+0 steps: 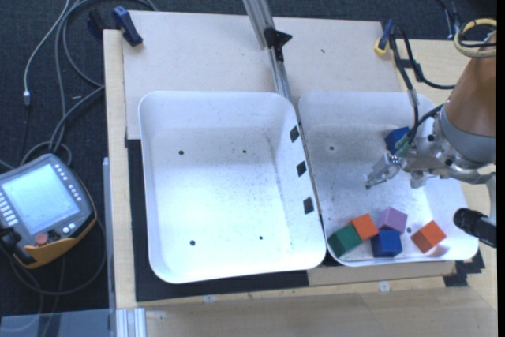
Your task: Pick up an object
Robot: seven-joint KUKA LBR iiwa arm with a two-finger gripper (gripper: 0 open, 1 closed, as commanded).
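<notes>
Five small blocks lie clustered near the front edge of the right bin [347, 114]: a green cube [344, 238], an orange cube [364, 226], a blue cube [387, 242], a purple cube [394, 219] and a second orange cube [428, 236]. The gripper [384, 172] hangs above the bin floor behind them, jaws slightly apart, gripping nothing. The left bin [158, 122] lies alongside.
</notes>
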